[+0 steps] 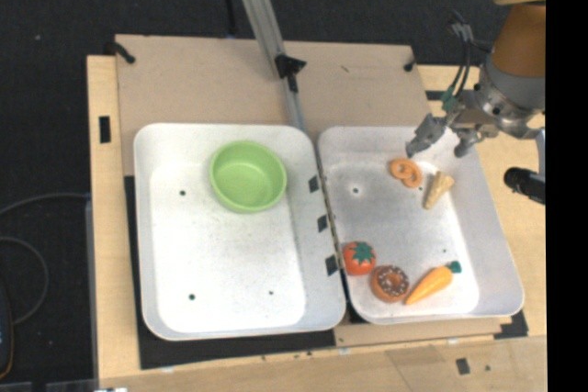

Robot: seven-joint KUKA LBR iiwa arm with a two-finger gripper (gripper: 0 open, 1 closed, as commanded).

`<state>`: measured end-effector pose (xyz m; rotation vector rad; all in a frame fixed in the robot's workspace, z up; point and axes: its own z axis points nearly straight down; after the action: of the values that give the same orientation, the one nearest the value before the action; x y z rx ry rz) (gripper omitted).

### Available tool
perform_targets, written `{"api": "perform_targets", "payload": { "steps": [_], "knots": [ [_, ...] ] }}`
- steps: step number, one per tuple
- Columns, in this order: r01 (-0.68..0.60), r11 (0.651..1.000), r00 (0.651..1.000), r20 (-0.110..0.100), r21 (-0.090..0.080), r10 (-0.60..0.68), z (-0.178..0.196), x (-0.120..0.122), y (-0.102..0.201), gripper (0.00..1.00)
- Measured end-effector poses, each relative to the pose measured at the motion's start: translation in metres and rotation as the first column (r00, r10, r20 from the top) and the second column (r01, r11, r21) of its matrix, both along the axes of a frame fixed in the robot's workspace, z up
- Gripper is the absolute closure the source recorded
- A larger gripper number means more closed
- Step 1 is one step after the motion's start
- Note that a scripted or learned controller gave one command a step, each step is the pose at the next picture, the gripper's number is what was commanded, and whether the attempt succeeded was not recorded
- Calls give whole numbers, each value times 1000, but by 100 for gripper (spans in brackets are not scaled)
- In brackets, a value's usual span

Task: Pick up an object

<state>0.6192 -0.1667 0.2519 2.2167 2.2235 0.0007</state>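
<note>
Spread-fingered gripper (444, 139) holds nothing above small orange, seemingly pretzel-shaped toy (404, 171)

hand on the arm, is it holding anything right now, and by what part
Nothing is held. The hand hovers open over the far end of the right bin, its fingers spread with nothing between them. The orange ring and beige piece lie below it in the bin.

Two white bins (165, 225), finely speckled dark. Light green bowl (247, 176). Orange pretzel (404, 171); pale tan stick (437, 189). Red tomato (359, 258), green-topped. Brown doughnut (390, 283), pink-flecked. Orange carrot (430, 283), green-tipped. Bench (202, 83) seen in tan. Arm (520, 41) noted grey, banded orange.
</note>
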Motion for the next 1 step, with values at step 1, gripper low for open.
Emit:
{"api": "perform_targets", "payload": {
  "steps": [1],
  "knots": [
    [0,1000,1000,0,0,0,0,0,0,0]
  ]
}}
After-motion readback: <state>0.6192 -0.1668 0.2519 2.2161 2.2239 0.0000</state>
